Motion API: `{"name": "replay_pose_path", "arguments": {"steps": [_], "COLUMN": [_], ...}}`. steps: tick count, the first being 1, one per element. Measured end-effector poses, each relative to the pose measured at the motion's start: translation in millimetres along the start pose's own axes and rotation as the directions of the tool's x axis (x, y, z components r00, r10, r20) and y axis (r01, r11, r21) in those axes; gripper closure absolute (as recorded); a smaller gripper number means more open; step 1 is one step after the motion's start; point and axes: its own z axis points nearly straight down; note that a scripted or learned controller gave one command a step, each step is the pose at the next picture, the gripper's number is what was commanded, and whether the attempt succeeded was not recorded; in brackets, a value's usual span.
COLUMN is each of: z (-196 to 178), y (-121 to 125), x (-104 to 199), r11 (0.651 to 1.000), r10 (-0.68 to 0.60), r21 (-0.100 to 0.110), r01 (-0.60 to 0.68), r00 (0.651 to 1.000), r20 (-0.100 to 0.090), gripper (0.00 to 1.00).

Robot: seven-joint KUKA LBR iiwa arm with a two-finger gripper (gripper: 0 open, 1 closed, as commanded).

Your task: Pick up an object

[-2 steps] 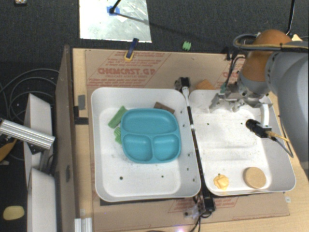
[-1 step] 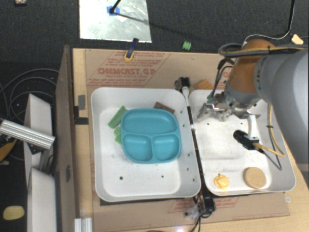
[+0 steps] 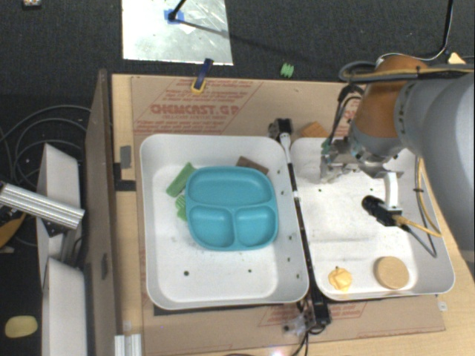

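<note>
A blue plate (image 3: 230, 206) sat in the left bin (image 3: 167, 273), with a green piece (image 3: 180, 178) tucked under its left rim. Right of the plate, the gripper (image 3: 335, 167) hung over bare right bin (image 3: 334, 228) floor; whether it was spread or closed could not be told. Further right and nearer lay a yellow lump (image 3: 340, 278) and a tan disc (image 3: 391, 271), so a clean pick likely meant centring over one before descending.

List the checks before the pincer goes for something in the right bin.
1. Targets: yellow lump and tan disc lie in the right bin, along its lower wall - ok.
2. Spacing: the two lie apart - ok.
3. Position: pincer above a target - not ok; it sits at the bin's upper left corner, away from both.
4. Load: pincer free - cannot tell.
5. Path: blue tray lies in the left bin, out of the way - ok.
</note>
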Motion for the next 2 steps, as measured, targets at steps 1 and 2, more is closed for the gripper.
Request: {"name": "replay_pose_path", "arguments": {"steps": [1, 2], "z": [-169, -91], "y": [21, -8], "x": [-37, 31], "r11": [1.0, 1.0], "r10": [0.005, -0.004], "r21": [-0.015, 0.01], "r01": [-0.005, 0.004], "r00": [1.0, 1.0], "r20": [0.006, -0.003], "gripper": [1.0, 1.0]}}
